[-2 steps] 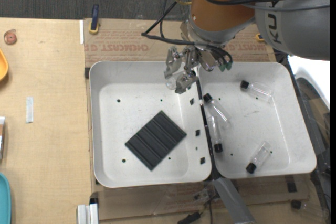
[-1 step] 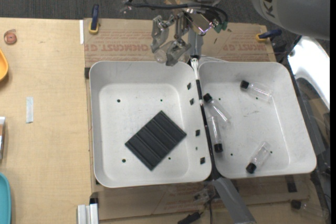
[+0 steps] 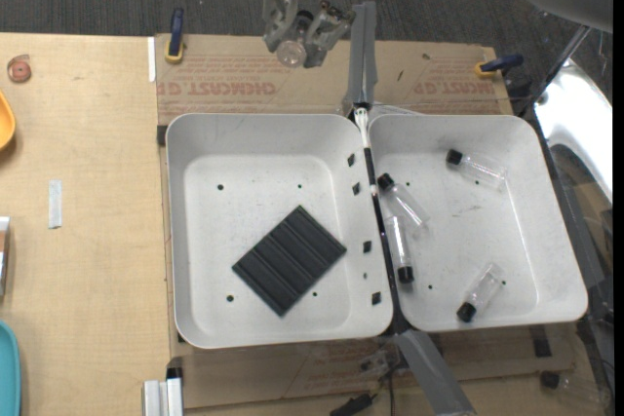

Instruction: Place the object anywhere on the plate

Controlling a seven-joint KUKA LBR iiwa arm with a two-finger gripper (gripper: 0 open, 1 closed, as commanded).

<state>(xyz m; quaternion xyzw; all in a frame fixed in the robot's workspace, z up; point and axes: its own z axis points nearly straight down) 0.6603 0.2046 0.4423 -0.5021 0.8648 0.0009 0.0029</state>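
A clear tube (image 3: 290,52) with a rounded end sits between the fingers of the gripper (image 3: 304,26), which is raised above the cardboard sheet (image 3: 331,78) beyond the far rims of the 2 bins. The fingers are closed partway around the tube; the tube's lower end projects below and to the left of the fingertips.

The plate (image 3: 290,260), a dark ribbed rectangular slab turned diagonally, lies well below the gripper in the view, on the floor of the left bin (image 3: 195,209). It is well apart from the held tube.

The right bin (image 3: 526,209) lies below and to the right of the gripper. It contains 4 more clear tubes with black caps: 1 (image 3: 473,168) near the far side, 1 (image 3: 400,200) just beside the divider between the bins, 1 (image 3: 399,250) nearer the camera along the same divider, and 1 (image 3: 480,292) near the front right.

A blue and yellow clamp (image 3: 175,36) grips the cardboard to the left of the gripper; a second clamp (image 3: 497,65) sits to its right.
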